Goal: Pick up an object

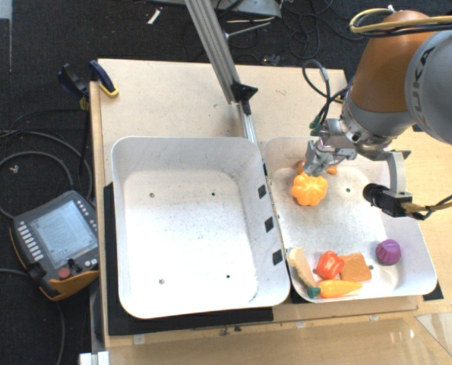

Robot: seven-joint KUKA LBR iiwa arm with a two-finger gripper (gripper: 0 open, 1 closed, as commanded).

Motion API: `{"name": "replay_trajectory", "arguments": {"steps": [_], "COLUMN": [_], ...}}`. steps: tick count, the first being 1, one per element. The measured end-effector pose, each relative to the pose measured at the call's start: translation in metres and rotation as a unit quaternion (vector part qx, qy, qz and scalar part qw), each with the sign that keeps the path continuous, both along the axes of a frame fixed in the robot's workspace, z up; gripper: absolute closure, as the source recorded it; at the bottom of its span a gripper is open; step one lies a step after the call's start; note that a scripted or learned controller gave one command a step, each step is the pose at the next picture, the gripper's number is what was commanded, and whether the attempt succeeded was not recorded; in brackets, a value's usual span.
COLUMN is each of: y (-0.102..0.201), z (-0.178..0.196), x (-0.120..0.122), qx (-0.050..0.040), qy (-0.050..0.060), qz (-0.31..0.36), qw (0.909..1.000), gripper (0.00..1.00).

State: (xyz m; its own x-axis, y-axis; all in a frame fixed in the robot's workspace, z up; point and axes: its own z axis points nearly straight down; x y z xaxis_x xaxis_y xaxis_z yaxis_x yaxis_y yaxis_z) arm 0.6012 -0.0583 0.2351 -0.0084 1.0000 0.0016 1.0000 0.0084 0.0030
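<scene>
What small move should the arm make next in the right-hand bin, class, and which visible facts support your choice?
Probably a short descent onto the yellow pumpkin-shaped toy. The end effector hangs just above its upper edge, and nothing shows between its fingers. The toy sits alone in the right bin, apart from the cluster along the front edge, so a straight drop looks unobstructed.

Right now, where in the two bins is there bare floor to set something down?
The left bin is bare all over. In the right bin, bare floor lies between the pumpkin and the crowded near edge: red pepper, carrot, purple piece. The gripper crowds the far corner.
</scene>
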Motion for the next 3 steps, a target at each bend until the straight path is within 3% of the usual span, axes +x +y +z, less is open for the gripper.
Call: {"name": "replay_trajectory", "arguments": {"steps": [2,3], "y": [0.108,0.158], "z": [-0.018,-0.002], "x": [0.02,0.023], "qx": [-0.0001,0.0003], "qy": [0.001,0.0], "qz": [0.0,0.0], "qw": [1.0,1.0], "gripper": [1.0,1.0]}}
